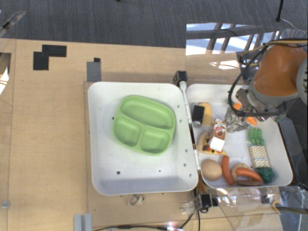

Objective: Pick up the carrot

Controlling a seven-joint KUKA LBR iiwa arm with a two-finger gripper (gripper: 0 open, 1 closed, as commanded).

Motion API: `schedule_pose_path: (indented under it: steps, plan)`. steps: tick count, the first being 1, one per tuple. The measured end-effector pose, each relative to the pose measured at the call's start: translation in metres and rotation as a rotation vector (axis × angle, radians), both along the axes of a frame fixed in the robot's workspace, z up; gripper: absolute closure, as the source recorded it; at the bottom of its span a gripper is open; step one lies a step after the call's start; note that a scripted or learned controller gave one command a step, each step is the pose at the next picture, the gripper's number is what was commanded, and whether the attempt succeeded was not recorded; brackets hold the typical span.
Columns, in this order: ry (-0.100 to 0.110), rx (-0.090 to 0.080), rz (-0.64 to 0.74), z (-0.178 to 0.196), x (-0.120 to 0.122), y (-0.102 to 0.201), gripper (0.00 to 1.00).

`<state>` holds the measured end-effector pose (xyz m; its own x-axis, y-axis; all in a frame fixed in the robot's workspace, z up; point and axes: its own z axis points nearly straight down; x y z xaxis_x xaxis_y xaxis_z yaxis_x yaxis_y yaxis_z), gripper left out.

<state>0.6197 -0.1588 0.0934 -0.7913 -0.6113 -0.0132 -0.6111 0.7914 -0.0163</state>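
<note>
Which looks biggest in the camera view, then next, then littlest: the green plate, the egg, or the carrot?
1. The green divided plate, by far the biggest.
2. The brown egg.
3. The carrot, partly hidden beneath the gripper, so its place after the egg is unsure.

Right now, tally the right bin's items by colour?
Orange: 2, a carrot piece and a long piece
Green: 2, and
Tan: 1, egg-shaped
Red: 1, sausage shape
Yellow: 1
Patterned packs: 3
Total: 10

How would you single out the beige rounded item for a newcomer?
Find the right bin, crowded with toy food. In its near left corner lies the beige rounded item. It is plain tan and egg-shaped, while the piece beside it is long and orange-red.
</note>
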Motion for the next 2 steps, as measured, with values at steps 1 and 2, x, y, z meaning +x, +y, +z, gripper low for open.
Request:
schedule_pose_path:
  steps: [1,2]
  plan:
    - [-0.015,0.0,0.0,0.0145,0.0047,0.0013,1.0]
    - [-0.014,0.0,0.0,0.0139,0.0044,0.0017,0.0]
